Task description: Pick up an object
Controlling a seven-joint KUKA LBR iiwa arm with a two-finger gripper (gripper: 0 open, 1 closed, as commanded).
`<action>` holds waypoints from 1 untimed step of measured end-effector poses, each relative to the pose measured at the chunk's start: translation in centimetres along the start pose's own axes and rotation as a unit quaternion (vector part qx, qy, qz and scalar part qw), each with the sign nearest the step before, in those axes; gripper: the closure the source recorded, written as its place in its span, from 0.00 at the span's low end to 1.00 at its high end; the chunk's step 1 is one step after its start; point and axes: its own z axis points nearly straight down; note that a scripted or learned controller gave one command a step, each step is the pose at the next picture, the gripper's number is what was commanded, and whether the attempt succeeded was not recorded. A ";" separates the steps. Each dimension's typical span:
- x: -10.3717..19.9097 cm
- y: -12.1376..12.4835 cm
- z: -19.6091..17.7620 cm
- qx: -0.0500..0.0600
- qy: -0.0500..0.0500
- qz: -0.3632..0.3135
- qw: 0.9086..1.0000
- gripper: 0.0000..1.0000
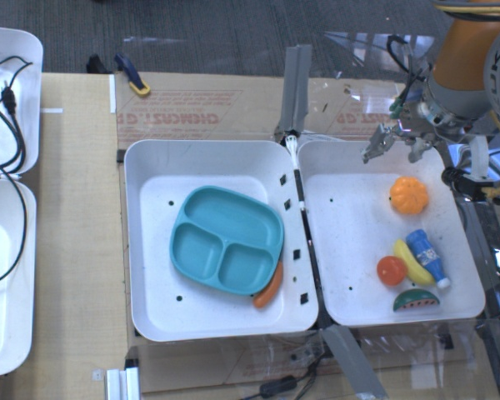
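The claw [397, 142] hangs over the far edge of the right bin [350, 223], and its two fingers stand apart, with nothing between them. All places below are told from this claw, starting at the near edge of the bench.

Nearest to the camera, far below the claw and a little to its right, a watermelon slice [416, 299] lies near the front wall of the right bin; its flat side faces the front wall. Just beyond it a red ball [391, 270] rests almost straight below the claw. Touching the ball on the right lies a yellow banana [413, 263], and against the banana lies a blue bottle [427, 257]. The long axis of the bottle runs at a slant, with its white cap pointing to the near right and its bottom toward the far left. The banana follows nearly the same slant.

To the lower left of the claw, in the left bin [146, 223], a teal divided plate [226, 239] lies flat, and an orange carrot [268, 288] leans at its near right edge, pointing up to the far right.

Closest to the claw, just below and slightly right, an orange fruit [409, 196] sits apart from the other things.
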 end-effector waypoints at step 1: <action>-5.5 -1.9 3.5 0.000 0.000 0.001 1.000 0.00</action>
